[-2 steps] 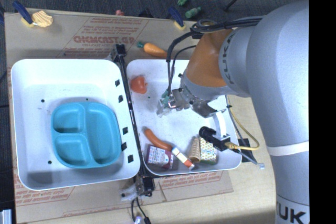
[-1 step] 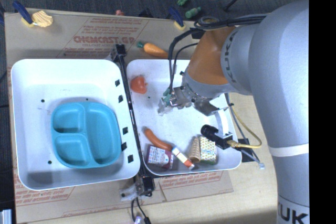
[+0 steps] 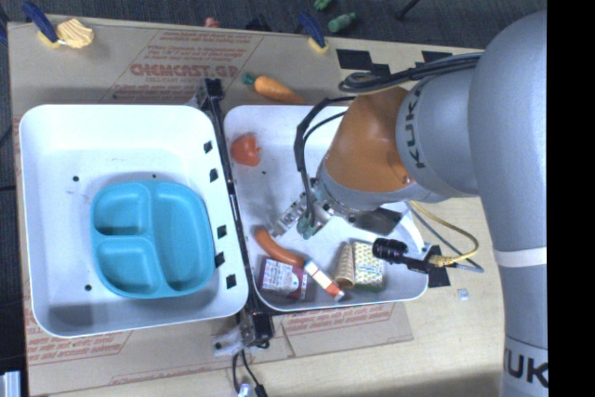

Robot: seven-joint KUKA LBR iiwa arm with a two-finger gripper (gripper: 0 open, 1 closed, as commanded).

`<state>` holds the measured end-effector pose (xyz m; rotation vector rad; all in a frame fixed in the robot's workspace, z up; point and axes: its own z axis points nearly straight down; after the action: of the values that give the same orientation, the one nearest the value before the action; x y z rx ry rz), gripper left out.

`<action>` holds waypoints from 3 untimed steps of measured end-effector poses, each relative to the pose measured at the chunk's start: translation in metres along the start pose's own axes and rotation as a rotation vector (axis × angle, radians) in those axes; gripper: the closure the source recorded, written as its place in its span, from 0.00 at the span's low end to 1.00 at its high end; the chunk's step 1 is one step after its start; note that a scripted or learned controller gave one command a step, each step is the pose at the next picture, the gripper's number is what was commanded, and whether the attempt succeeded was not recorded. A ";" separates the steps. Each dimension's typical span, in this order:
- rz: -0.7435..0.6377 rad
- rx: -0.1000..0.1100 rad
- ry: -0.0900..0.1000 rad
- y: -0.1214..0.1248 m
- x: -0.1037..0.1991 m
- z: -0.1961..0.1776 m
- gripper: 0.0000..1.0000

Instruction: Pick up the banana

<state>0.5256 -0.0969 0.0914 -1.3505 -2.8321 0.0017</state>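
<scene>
My gripper (image 3: 300,220) hangs low over the middle of the right bin (image 3: 271,186), just above an orange sausage-shaped piece (image 3: 279,246). The grey arm and its orange band (image 3: 367,149) cover the bin's right half and hide whatever lies beneath. I cannot pick out a banana among the things I see in the bin. A small red tomato-like piece (image 3: 245,149) sits near the bin's far left corner.
Along the right bin's near wall lie a small dark box (image 3: 279,277), a white-and-orange tube (image 3: 323,279) and a patterned packet (image 3: 359,265). The left bin (image 3: 37,200) holds a blue divided plate (image 3: 153,237). A toy carrot (image 3: 274,88) lies on the bench behind the bins.
</scene>
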 end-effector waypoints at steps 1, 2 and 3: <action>-0.072 -0.002 -0.002 0.061 0.119 -0.100 1.00; -0.091 -0.015 -0.007 0.176 0.156 -0.010 1.00; 0.050 -0.001 -0.002 0.178 0.229 -0.091 1.00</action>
<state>0.5200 0.1934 0.1829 -1.4216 -2.7993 0.0012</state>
